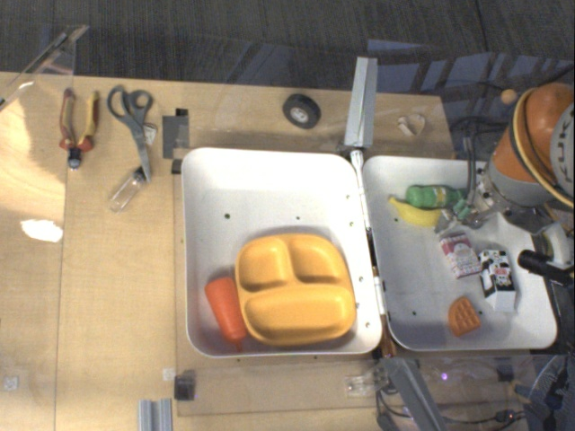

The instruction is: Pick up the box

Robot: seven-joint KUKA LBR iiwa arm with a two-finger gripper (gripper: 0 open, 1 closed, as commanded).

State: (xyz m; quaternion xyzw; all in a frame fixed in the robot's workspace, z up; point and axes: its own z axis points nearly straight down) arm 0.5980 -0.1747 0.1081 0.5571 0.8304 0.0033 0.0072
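- A wooden desk (pixel 108 312) seen from above carries two shallow white plastic bins side by side: the left bin (pixel 269 173) and the right bin (pixel 539 330)
- The left bin holds a yellow plastic divided tray with three compartments (pixel 295 287), with an orange carrot-shaped toy (pixel 225 309) tucked against its left edge
- The right bin holds the task's thing — a small black-and-white cardboard box (pixel 498 275), lying near the bin's right side, tilted a little
- Just beside the box, to its left, lies a flat pink-and-white printed packet (pixel 460 256); below that sits an orange waffle-textured toy (pixel 464 316)
- Toward the bin's far wall lie a yellow toy banana (pixel 415 212) and a green plastic bottle (pixel 433 194), touching each other
- The grey arm with its orange band (pixel 539 142) reaches in from the right and hangs over the far right part of the right bin; the tool (pixel 469 212) sits close to the bottle and banana, and I cannot tell whether it is parted or closed — nothing is visibly held in it
- Judged from this, the step in hand is the approach: the tool is apart from the box and needs to travel toward the bin's near right side
- To do it well, line the tool across the box's narrow sides, matching its tilt, and come straight down so the packet beside it is not caught too
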